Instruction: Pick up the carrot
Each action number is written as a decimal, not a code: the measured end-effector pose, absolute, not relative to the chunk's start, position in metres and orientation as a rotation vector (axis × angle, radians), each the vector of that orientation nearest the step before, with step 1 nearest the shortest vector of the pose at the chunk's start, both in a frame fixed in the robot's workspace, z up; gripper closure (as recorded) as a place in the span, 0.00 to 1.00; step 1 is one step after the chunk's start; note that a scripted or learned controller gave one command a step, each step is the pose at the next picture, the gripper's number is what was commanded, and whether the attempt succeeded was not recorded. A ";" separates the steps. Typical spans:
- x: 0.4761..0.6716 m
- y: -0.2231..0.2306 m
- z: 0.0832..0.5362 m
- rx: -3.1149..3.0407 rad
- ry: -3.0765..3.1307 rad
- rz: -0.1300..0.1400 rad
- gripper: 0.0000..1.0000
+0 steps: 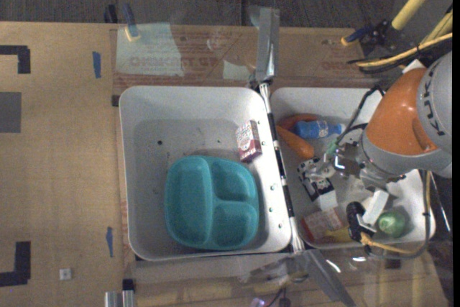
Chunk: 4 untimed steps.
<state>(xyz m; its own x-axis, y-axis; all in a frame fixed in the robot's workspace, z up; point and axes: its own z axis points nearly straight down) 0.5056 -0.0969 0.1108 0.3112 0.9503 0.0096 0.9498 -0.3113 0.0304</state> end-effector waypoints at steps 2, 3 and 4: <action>0.559 -0.192 0.103 2.636 1.706 0.000 0.00; 0.564 -0.164 0.087 2.767 1.483 0.001 0.00; 0.586 -0.128 0.104 2.768 1.486 0.000 0.00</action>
